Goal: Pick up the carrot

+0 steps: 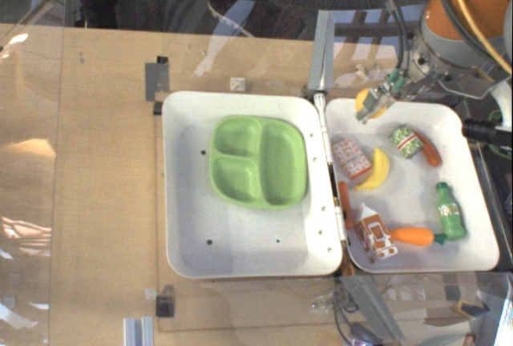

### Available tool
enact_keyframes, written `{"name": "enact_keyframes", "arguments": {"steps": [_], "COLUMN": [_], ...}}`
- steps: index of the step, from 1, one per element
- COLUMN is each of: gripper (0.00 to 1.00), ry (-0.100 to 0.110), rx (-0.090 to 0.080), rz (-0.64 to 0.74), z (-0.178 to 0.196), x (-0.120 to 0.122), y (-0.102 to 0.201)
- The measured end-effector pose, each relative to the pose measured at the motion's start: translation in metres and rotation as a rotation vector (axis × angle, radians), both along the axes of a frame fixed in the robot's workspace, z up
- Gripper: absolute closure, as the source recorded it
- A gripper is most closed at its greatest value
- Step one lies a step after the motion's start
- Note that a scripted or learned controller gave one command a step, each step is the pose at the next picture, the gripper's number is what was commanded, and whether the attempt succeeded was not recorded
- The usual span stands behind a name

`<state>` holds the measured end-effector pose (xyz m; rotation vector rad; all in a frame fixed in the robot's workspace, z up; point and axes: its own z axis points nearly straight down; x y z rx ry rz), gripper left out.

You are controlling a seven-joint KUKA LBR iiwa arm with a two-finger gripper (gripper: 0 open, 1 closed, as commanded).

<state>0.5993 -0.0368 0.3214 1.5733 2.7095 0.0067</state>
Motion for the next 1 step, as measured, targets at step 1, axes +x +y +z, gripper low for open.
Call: {"name": "enact_keyframes", "arguments": {"steps": [1], "gripper": [1.0], "ry": [0.005], "rx": [0.003], "rz": [-0.282], "z": [-0.0953], "x": [0.0013], "y": [-0.0262]}}
